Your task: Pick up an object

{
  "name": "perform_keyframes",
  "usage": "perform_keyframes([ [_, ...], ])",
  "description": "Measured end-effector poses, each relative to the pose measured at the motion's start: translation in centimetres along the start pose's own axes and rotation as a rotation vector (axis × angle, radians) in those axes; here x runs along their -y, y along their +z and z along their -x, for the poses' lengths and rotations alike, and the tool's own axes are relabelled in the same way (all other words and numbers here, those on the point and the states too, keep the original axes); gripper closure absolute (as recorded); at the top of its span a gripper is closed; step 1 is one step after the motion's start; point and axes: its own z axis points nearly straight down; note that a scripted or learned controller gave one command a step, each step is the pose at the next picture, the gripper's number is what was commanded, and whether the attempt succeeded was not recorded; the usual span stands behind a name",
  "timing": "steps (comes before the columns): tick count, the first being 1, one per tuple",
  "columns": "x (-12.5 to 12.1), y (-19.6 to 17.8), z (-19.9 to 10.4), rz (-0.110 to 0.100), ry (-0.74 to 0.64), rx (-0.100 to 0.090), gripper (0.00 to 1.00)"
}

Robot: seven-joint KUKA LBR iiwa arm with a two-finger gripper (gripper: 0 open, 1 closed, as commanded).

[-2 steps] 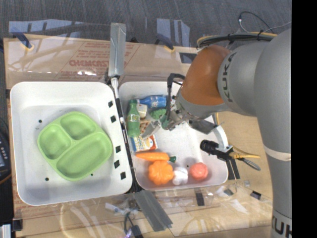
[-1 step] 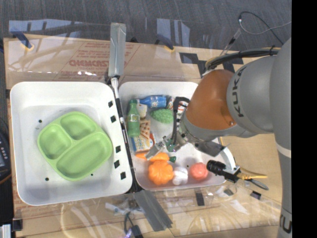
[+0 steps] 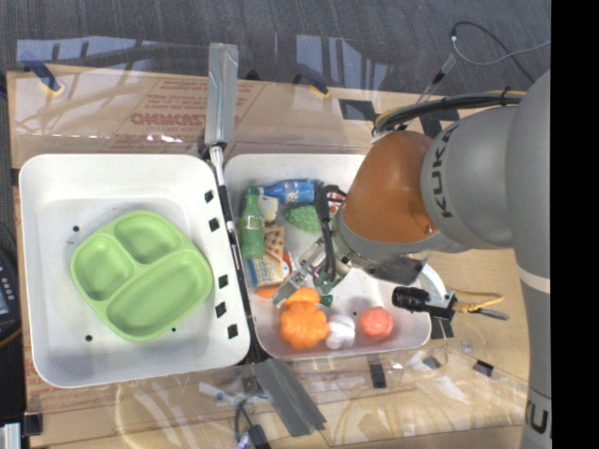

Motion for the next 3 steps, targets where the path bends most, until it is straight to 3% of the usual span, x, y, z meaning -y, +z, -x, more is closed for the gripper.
perform_keyframes([
  [1, -1.3, -3.0, 0.9, 0.001, -0.163, 0.003, 0.00],
  [2, -0.7, -2.6, -0.8, -0.001, -0.148, 0.000, 0.00],
  [3, -3.2, -7.1, 0.9, 0.002, -0.094, 0.005, 0.00],
])
